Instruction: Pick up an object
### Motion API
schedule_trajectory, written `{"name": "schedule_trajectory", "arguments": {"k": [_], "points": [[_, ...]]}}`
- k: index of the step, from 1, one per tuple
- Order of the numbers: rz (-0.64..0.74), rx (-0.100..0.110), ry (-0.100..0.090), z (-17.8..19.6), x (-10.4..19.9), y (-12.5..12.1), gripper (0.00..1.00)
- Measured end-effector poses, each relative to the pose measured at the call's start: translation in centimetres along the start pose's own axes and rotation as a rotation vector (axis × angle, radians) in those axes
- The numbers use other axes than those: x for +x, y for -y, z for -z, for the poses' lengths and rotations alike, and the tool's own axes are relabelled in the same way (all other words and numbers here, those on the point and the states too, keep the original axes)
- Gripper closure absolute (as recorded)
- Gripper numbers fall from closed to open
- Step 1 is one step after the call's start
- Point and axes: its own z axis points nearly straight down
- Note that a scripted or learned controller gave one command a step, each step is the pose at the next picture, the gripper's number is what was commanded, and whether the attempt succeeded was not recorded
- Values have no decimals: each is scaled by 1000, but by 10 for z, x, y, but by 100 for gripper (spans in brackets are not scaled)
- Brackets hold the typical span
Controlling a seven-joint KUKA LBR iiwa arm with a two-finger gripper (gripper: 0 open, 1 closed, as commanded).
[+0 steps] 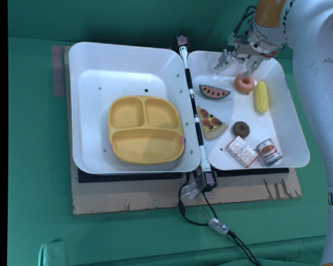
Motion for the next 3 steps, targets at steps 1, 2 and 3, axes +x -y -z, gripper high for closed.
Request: {"name": "schedule_trajectory", "arguments": {"k": [1, 2, 3], "points": [[-1, 0, 3, 0, 1, 0, 0], [-2, 0, 5, 0, 2, 0, 0], [0, -1, 1, 0, 1, 0, 0]]}}
